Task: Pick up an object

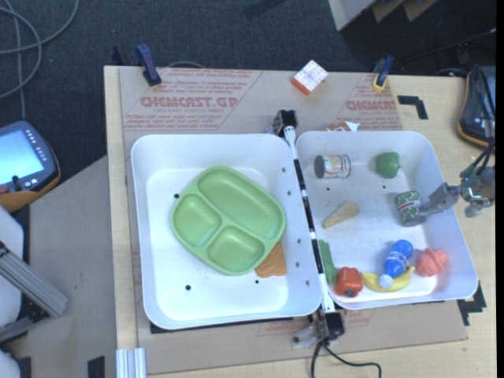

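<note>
Dark carpet and loose cables surround the table (pixel 236 93), on which two shallow white bins sit side by side. The left bin (pixel 157 211) carries a green divided plate (pixel 228 219) with an orange scrap (pixel 273 264) just under its edge. The right bin (pixel 441 172) carries the small items.

The gripper (pixel 429 205) reaches in from the right, its tip at a small green can (pixel 407 206) lying near the bin's right side. Whether the jaws are open or closed on it cannot be told.

The can is judged light and stiff, with a smooth, round wall likely to roll or slip; a hold across its middle would be best.

A green ball (pixel 387 164) and a silver tin (pixel 334 165) lie apart above. A beige cone (pixel 340 214) lies to the left. A blue bottle (pixel 397 258), a banana (pixel 391 281), a pink lump (pixel 430 262) and a red pepper (pixel 348 280) are crowded below, but apart from the can. The bin wall close to the right is judged the main hindrance.
</note>
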